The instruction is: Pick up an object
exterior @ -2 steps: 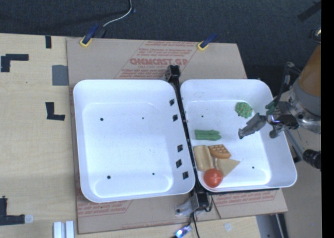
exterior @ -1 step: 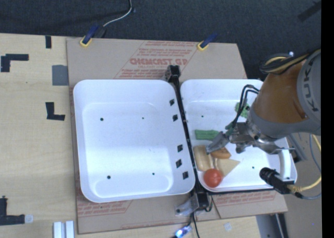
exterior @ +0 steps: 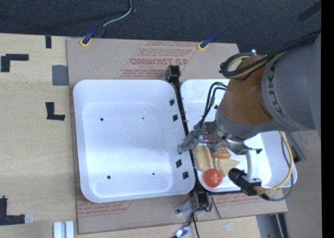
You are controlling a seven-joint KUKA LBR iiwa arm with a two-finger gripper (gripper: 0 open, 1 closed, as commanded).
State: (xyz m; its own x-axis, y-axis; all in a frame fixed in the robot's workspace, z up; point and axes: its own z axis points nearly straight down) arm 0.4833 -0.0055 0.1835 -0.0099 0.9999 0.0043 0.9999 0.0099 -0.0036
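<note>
From where I stand, the arm (exterior: 261, 93) reaches over the right bin (exterior: 276, 145), its wrist low above the near-left corner of that bin. The pincer (exterior: 206, 140) sits beneath the wrist housing. Whether it is apart or together I cannot tell; the wrist hides most of it.

Candidate objects lie just below and toward the near side of the pincer: a red ball-like item (exterior: 212, 178), a tan elongated piece (exterior: 202, 157) running beside the bin's left wall, and an orange-brown piece (exterior: 223, 152) tucked under the wrist. All three crowd together, touching or nearly so. Nothing can be seen gripped.

The left bin (exterior: 125, 138) lies to the pincer's far left, past the dividing rim (exterior: 180, 114) (which carries small black clips).

Risks noted:

1. Crowding. With the objects packed so closely, a closing stroke could catch two at once or nudge one aside, and the grasp would likely slip on lifting.
2. Round object. The red item would probably roll away under an off-centre pinch.
3. Wall proximity. The tan piece hugs the bin wall, so there looks to be little room on that side; contact with the rim could deflect the pincer.
4. Cable. A yellow cable (exterior: 288, 166) loops near the wrist and might snag during withdrawal.

The white bins rest on a cardboard sheet (exterior: 151, 59) on the desk (exterior: 31, 143).
</note>
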